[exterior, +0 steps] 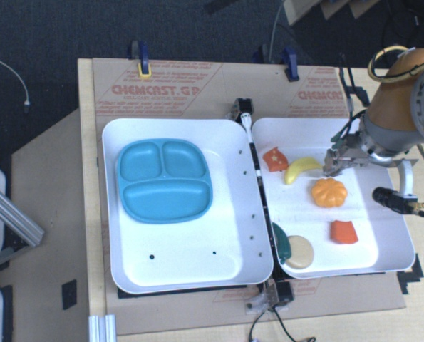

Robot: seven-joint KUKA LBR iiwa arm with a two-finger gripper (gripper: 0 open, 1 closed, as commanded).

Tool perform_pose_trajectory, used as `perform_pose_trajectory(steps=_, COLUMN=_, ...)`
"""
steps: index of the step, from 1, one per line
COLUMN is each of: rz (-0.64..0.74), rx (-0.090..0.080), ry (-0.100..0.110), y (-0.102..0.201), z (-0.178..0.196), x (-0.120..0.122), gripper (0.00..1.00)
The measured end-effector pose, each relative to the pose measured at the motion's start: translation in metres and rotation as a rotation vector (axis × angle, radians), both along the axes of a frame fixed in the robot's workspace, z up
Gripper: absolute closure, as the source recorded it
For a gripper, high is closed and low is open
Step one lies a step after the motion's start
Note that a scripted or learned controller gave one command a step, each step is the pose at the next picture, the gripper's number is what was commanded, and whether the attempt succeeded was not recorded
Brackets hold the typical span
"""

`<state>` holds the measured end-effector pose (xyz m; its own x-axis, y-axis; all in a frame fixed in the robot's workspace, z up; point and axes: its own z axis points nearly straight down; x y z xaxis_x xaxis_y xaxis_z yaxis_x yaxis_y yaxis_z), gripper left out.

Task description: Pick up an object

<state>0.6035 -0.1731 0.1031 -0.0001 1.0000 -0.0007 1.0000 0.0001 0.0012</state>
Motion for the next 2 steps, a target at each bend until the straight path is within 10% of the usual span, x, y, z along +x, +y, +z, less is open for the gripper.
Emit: perform_pose_trajectory(steps=2, rz=0.001, rx=-0.002, ry=-0.005, y=-0.004, z=0.118, x=0.004, gripper=1.0)
